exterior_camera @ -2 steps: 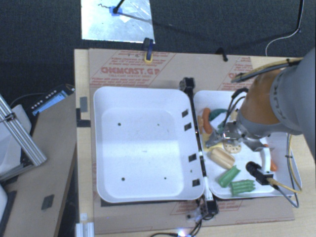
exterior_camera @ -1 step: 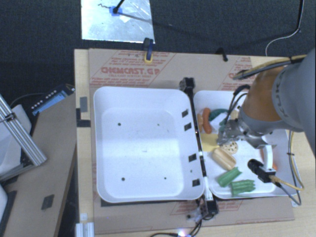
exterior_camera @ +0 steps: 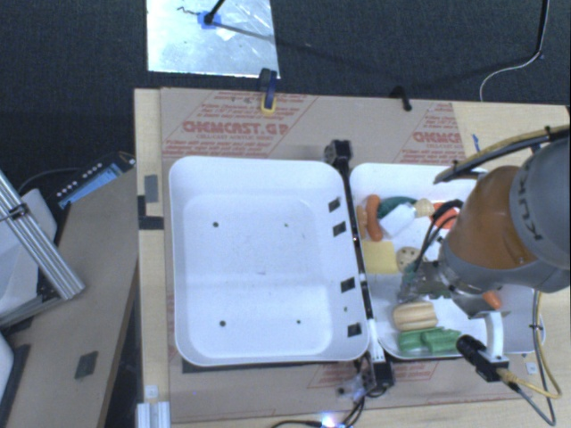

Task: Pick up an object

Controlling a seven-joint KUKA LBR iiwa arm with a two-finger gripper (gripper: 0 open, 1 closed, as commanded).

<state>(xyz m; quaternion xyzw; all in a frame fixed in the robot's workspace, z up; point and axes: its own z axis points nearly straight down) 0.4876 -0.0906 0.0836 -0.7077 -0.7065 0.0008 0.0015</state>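
In the right white bin [exterior_camera: 390,175], near its front edge, lie a tan cylindrical block [exterior_camera: 415,315] and a green ridged piece [exterior_camera: 426,340] — just beside the gripper [exterior_camera: 414,285]. An orange carrot-like toy [exterior_camera: 372,218] and a pale yellow block [exterior_camera: 381,257] sit farther back. The left white bin [exterior_camera: 259,257] rests on a cardboard-covered bench [exterior_camera: 232,127] over dark carpet [exterior_camera: 71,61].

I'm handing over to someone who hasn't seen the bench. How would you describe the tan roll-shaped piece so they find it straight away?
Look in the right bin, the one the arm reaches into, and go to its near end. The tan roll lies there on its side, just below the gripper. It sits directly above the green ridged piece and below the pale yellow block; it's the only beige cylinder.
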